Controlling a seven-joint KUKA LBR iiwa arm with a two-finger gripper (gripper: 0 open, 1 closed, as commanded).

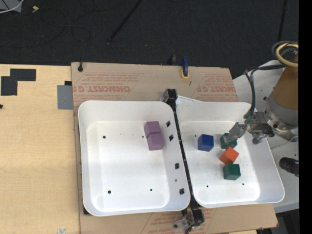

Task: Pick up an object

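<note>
Purple block [154, 135] in left bin [92, 155], blue cube [205, 142] in right bin [263, 189]

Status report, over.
Gripper low in right bin, at dark green block. Orange block just below it. Nothing seen held.

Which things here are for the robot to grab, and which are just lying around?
For the job:
- gripper
- dark green block beside the gripper
- orange block
- green block
- blue block
- purple block, alone in the left bin
- right bin

Just lying about:
- cardboard sheet
- blue clamp
- cables on the dark floor
</note>
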